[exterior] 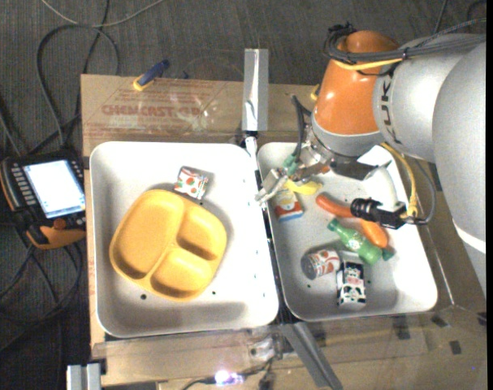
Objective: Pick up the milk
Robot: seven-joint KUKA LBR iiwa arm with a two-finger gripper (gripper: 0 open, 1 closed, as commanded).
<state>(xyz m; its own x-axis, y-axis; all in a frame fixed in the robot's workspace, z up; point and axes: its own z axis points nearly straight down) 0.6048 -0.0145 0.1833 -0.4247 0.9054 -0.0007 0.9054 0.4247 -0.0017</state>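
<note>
The milk (352, 285) is a small black-and-white cow-patterned carton. It stands upright near the front of the right bin (417, 299). My gripper (277, 185) hangs over the back left corner of that bin, close to the wall between the two bins and well behind the milk. Right below it are a small orange-and-white carton (288, 210) and a yellow item (304, 188). Nothing shows as held.
Also in the right bin are a carrot (342, 206), a green bottle (361, 242) and a tipped can (321, 262) just left of the milk. The left bin (108, 299) holds a yellow divided plate (170, 244) and a small red-and-white carton (192, 183).
</note>
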